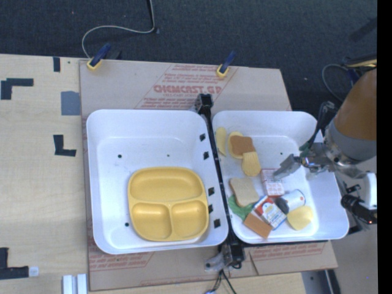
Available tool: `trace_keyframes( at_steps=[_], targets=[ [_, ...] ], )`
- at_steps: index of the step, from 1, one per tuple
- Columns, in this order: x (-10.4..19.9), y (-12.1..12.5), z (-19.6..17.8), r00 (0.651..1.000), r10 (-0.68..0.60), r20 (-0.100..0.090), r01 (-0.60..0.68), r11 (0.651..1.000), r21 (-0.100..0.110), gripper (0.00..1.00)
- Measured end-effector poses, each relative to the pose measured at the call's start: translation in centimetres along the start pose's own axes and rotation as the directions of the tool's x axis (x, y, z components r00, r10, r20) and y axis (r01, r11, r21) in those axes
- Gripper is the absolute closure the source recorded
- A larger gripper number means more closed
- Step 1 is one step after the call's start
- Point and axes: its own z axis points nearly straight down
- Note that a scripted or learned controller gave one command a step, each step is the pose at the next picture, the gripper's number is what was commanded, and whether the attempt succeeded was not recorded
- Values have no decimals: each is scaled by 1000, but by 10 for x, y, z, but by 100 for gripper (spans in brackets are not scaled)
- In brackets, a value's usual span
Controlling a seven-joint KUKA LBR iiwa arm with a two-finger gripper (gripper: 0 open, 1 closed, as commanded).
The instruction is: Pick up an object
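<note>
Approach step: the grey two-finger hand, state not discernible, hangs above the small red-and-white packet mid-way in the right shallow white bin; descent and closure apparently remain.

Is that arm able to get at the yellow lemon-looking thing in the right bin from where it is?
Probably yes: the yellow piece lies uncovered near the bin's corner, close below the gripper.
</note>
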Motion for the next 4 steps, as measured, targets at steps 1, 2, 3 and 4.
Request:
trace_keyframes(
  at_steps=[1, 2, 3, 4],
  targets=[
    [51, 45, 110, 1000, -2, 6, 2, 1000, -11, 0],
    [57, 116, 111, 1000, -2, 7, 2, 1000, -16, 0],
    [47, 145, 111, 1000, -3, 3, 3, 1000, -21, 0],
    [46, 125, 118, 1000, 0, 3, 0, 1000, -4, 0]
  ],
)
